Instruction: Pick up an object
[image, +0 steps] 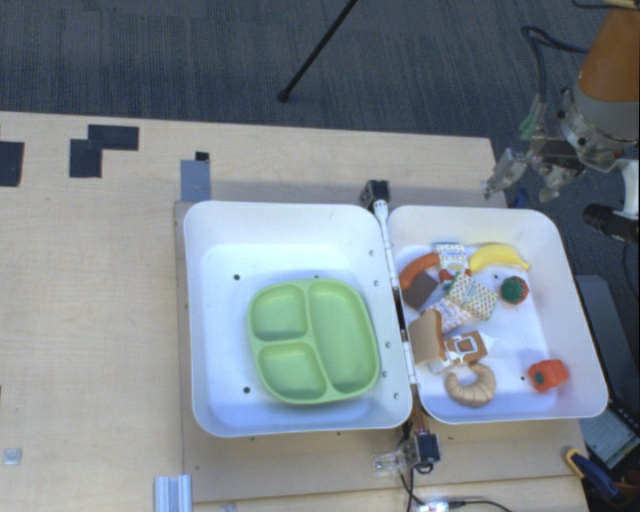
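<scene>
The right bin (560, 250) holds a heap of toy food: a yellow banana (497, 258), a red sausage (418, 268), a green and red ball (514, 290), a checked packet (471, 296), a brown slab (427, 337), a bagel ring (470, 384) and an orange pepper (548, 375). My gripper (530, 175) hangs above and beyond the bin's far right corner, apart from all of them. Its fingers (502, 174) are spread with nothing between them.
The left bin (210, 300) holds a green three-part tray (313, 340). A black clamp (376, 191) stands on the ridge between the bins. Bare wooden bench lies to the left. A cable and connector (415, 455) lie at the front edge.
</scene>
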